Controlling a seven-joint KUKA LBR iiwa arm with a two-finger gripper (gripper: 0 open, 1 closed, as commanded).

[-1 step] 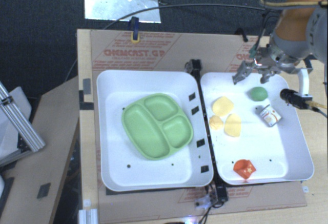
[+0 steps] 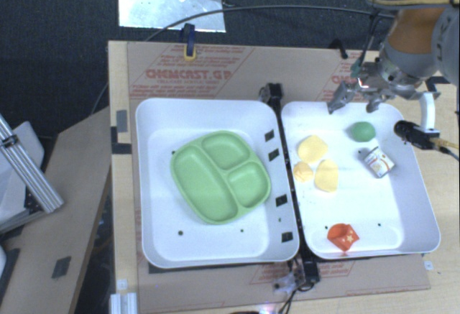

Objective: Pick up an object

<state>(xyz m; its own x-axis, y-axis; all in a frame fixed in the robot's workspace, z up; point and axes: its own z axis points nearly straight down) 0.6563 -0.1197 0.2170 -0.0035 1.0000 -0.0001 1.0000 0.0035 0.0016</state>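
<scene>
two white bins [image 2: 215,113], one green plate [image 2: 219,176], six small objects [image 2: 327,176]

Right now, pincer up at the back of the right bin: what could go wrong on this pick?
1. The pincer hangs over the right bin's back rim, not over any item; a straight drop likely hits rim or bare floor.
2. The three yellow pieces lie close together, so a grasp there may shove neighbours.
3. The green ball looks round and could roll away.
</scene>
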